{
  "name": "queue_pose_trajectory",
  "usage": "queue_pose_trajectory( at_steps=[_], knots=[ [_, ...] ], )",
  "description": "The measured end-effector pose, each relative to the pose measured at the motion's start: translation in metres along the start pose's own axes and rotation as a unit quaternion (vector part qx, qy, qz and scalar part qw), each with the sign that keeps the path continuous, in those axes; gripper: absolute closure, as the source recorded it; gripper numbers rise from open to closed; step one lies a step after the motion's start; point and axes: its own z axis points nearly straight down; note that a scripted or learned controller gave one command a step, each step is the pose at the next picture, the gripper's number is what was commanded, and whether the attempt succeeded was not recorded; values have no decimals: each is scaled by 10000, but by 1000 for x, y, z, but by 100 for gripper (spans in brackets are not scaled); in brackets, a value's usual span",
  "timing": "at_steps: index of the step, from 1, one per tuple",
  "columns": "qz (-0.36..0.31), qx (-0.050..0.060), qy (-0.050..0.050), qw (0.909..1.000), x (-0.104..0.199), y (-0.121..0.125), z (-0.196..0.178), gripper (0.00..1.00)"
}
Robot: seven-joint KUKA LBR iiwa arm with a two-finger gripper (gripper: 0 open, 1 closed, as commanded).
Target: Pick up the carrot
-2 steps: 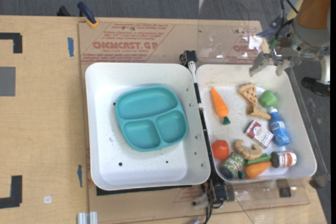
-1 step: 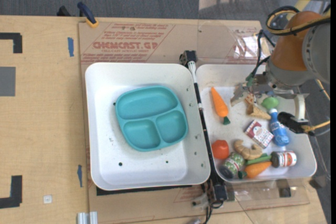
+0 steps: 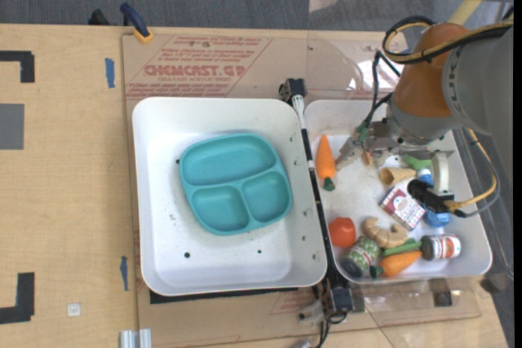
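**Carrot at left wall, gripper beside it**

Against the right bin's (image 3: 477, 257) left wall, near the back corner, we see the carrot (image 3: 325, 158) lying with its green end toward the front. Gripper (image 3: 364, 144) hangs just to its right; whether it's open or clenched we cannot tell (too small, cluttered).

Risks, our call: the carrot hugs the wall, so a finger may hit the rim or push it aside. A second orange piece (image 3: 398, 262) at the front edge could draw a wrong grasp.

Counts: two bins, one teal divided plate (image 3: 235, 182) in the left bin (image 3: 159, 200), one carrot, one red tomato-like item (image 3: 342, 231), one small bottle (image 3: 444, 247).
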Motion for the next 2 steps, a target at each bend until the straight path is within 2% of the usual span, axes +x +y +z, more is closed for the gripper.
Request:
queue_pose_trajectory(
  at_steps=[1,2],
  knots=[
    [1184,10,15,9930,65,2,-97,0],
    [2285,89,4,9735,-1,-7,-8,0]
  ],
)
